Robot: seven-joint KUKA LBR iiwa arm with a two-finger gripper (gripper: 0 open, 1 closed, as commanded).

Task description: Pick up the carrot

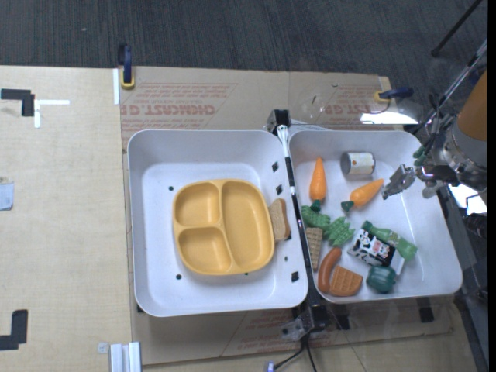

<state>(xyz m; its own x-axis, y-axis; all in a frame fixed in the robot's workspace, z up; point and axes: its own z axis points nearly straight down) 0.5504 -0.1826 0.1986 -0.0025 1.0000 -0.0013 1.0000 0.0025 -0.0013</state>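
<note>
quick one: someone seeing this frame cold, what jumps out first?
The yellow divided plate filling the left bin, with nothing in its three compartments. Next, the clutter of toy food in the right bin: two carrots, one upright-looking near the divider and one tilted at mid-bin, plus a grey can and a cow-print carton. The gripper sits just right of the tilted carrot, holding nothing visible.

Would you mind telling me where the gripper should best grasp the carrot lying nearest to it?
Probably mid-body on the carrot, closing across its width from above. It lies flat and slanted, thick orange end up-right toward the gripper, green top down-left, with bare bin floor around it.
</note>
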